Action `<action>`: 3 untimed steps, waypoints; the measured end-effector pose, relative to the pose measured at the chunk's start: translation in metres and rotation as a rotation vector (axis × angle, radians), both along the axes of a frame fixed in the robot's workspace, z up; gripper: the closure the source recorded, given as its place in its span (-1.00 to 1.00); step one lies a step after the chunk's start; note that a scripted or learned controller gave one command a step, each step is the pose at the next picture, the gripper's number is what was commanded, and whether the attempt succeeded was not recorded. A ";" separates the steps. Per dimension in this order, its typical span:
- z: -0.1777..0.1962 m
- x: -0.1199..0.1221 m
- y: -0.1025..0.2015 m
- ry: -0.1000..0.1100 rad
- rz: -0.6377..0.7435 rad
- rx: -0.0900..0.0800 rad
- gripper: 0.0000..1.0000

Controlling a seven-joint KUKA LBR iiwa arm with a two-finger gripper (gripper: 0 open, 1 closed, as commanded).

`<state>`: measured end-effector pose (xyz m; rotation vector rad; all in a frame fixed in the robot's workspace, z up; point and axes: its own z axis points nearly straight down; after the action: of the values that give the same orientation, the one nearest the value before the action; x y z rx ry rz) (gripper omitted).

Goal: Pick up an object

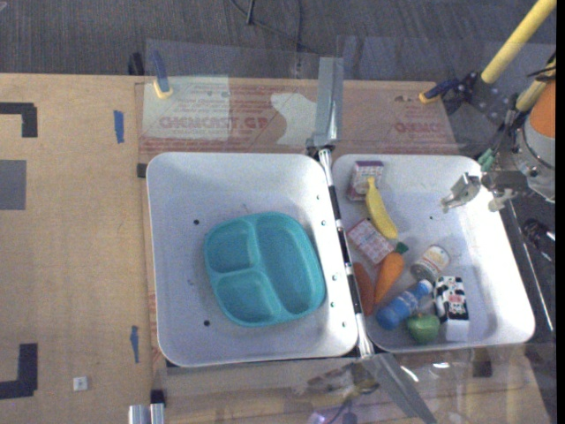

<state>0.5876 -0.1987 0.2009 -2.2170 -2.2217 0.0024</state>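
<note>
Wooden tabletop (pixel 71 237) with two white bins. Reaching in from right, arm (pixel 543 122) low over right bin (pixel 494 263); hand (pixel 477 191) above its far right part, grip state impossible to tell. Near left of it: banana (pixel 380 210), carrot (pixel 388 276), blue bottle (pixel 402 307). Left bin (pixel 177 193) with teal tray (pixel 263 268).

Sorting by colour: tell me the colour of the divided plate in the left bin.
Teal, or turquoise blue: the divided plate, clearest in the camera view.

Two white bins (pixel 168 237), one teal tray (pixel 263 268), one banana (pixel 380 210), one carrot (pixel 388 276).
</note>
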 end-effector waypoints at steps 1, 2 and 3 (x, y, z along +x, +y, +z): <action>-0.107 0.008 0.031 -0.003 0.089 -0.001 -1.00; -0.040 0.018 0.002 -0.002 0.040 -0.002 -1.00; -0.113 -0.046 0.021 -0.010 0.114 -0.001 -1.00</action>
<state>0.5414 -0.1781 0.0877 -2.0915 -2.3507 -0.0070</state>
